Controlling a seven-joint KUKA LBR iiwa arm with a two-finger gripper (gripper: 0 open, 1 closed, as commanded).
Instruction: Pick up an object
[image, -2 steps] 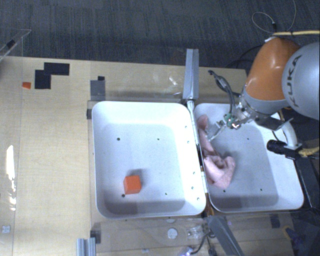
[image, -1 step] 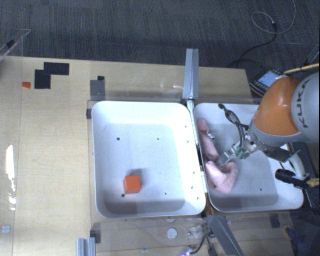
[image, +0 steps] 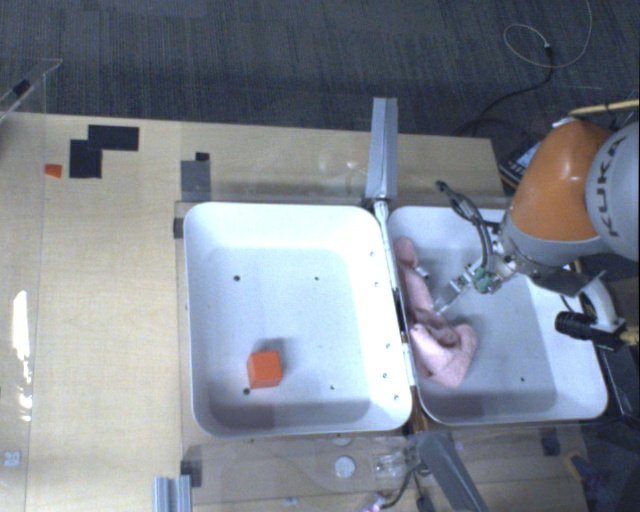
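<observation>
An orange block (image: 265, 369) is seen low in the left bin (image: 200, 300). In the right bin (image: 540, 390), a pink cloth (image: 432, 330) is approached by the gripper (image: 450, 292) (its state cannot be told); descent and closing are judged next.

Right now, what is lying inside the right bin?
A pink cloth lies crumpled along the right bin near its left wall, with the gripper just above it. Anything beneath the cloth is covered.

Orange block (image: 265, 369) in left bin (image: 210, 300); pink cloth (image: 432, 335) in right bin (image: 560, 395), arm (image: 565, 195) above.
</observation>
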